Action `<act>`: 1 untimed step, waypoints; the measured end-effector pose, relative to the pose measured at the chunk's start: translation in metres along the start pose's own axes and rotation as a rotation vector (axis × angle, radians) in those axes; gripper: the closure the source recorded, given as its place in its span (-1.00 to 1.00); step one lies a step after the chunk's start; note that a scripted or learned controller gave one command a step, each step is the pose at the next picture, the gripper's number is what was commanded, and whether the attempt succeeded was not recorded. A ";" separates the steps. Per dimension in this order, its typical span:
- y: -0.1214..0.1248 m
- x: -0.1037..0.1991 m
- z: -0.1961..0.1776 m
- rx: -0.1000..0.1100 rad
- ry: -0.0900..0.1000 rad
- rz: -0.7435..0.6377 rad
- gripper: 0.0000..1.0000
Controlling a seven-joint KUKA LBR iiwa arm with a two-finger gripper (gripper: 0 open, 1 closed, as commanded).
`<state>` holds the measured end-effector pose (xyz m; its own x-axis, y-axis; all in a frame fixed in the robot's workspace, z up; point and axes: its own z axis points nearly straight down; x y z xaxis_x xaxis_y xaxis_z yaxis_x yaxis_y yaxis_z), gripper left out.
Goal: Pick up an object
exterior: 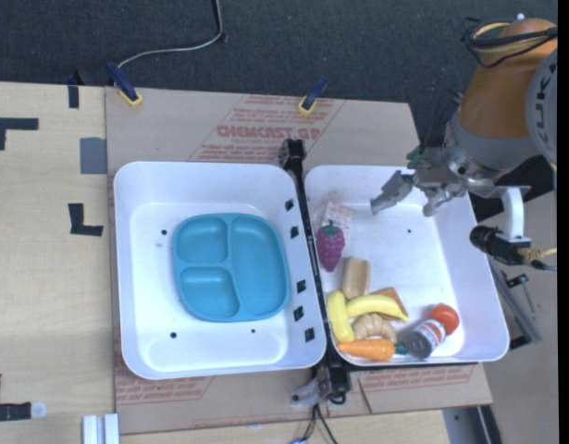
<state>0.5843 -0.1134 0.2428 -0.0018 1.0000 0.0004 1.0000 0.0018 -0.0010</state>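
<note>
Gripper hangs over the right bin, near its far-right part, fingers spread w/ nothing between them. One fingertip points toward the bin's middle, the other sits closer to the bin's right wall. Grey wrist + orange band of the arm rise behind it, up and to the right.

Objs all sit away from the gripper, toward the near and left part of that bin. Closest: a small clear packet w/ red print, just left of the gripper and a bit nearer the camera, by the divider wall. Touching its near edge, a purple grape bunch. Further down from the gripper: a tan bread piece, then a cluster at the near wall — a yellow banana, a second yellow fruit left of it, a croissant-like pastry, an orange carrot. Lying almost straight below the gripper at the near wall, a small bottle w/ red-orange body and dark cap; well apart from the fingers.

Left bin, far left of the gripper past the divider, holds a blue sectioned plate, lying flat near its centre.
</note>
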 end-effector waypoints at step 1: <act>-0.074 0.011 0.066 0.003 0.001 0.001 -1.00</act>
<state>0.5105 -0.1026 0.1770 -0.0009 1.0000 0.0010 1.0000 0.0009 -0.0035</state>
